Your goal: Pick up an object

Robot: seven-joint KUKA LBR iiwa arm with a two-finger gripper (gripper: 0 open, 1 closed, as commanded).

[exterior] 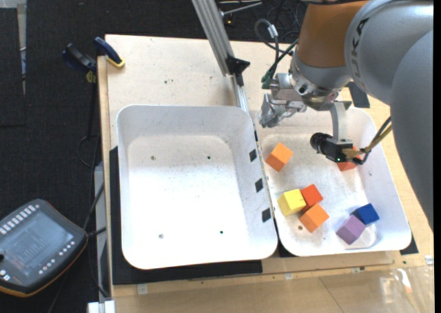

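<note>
Right now the tool (271, 116) hangs over the back left corner of the right bin (389, 201), close to the wall it shares with the left bin (179, 187). It looks small and dark from up here, so I cannot tell if it is open or closed, and I see nothing held in it. The closest thing to grab is the orange block (279, 156). It sits by itself on the bin floor, just in front of the tool and near that shared wall. A few things could go wrong. The tool is not right above the block, so if it goes straight down it may miss or just bump an edge and push the block away. The wall is close too, so one side of the tool could hit it. The block is about the same on all sides, so it has no long way to line up with. It lies flat but turned, with one corner facing the front of the counter (172, 63), I think. If the tool closes on the corners and not the flat sides, the block may spin and pop out.
</note>
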